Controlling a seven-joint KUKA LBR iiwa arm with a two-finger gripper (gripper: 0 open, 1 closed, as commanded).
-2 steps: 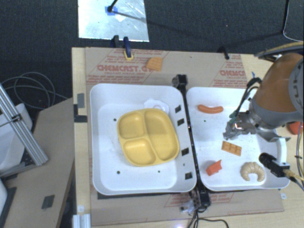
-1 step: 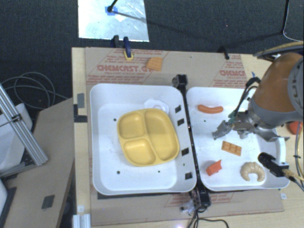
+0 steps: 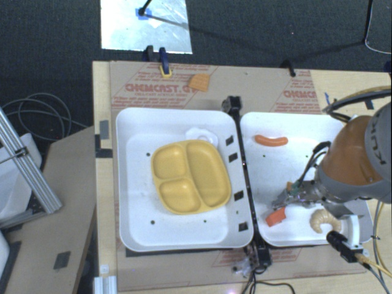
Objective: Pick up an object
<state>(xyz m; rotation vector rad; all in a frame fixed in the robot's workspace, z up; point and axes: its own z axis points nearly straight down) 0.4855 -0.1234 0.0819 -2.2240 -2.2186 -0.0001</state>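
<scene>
Pincer low in right bin, lower right of frame; cannot tell its state. Small orange-red piece lies just below-left of pincer, apart from it, long axis slanting up-right. Pale curved item close, lower right. Sausage well above.

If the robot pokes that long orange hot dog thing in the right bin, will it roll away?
Probably. The hot dog looks round and smooth like a tube, so a sideways nudge could roll it. It lies alone on the flat floor of the right bin, with nothing beside it to stop it. Its shine suggests it may be slippery.
</scene>
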